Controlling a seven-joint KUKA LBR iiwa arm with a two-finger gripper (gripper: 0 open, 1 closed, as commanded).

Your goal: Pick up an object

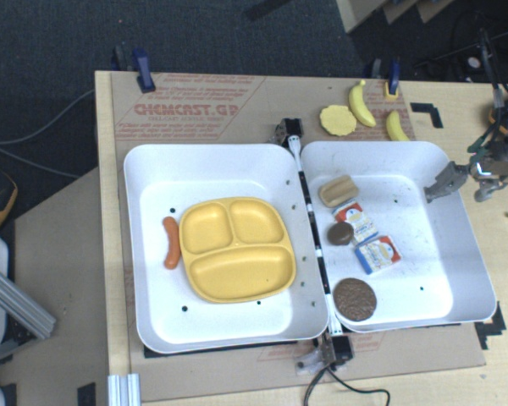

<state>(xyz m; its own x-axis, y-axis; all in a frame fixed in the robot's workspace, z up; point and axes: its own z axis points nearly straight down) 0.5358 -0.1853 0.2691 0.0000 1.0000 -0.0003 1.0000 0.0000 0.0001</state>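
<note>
Left bin (144, 227) holds a yellow 3-compartment tray (235, 249) and a sausage (171, 242); right bin (457, 252) holds a bread roll (338, 190), 2 cartons (369, 240) and 2 brown patties (354, 299). The gripper (457, 178), at the frame's right edge, is too small to tell whether it is open.

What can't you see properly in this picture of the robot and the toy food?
- The gripper, camera view: small and dim over the right bin's far edge, so whether it is open or shut cannot be told.
- The arm: cut off by the picture's right edge.
- The two little packets: print too small to read.
- The second banana: its lower end is hidden behind the bin's rim.
</note>
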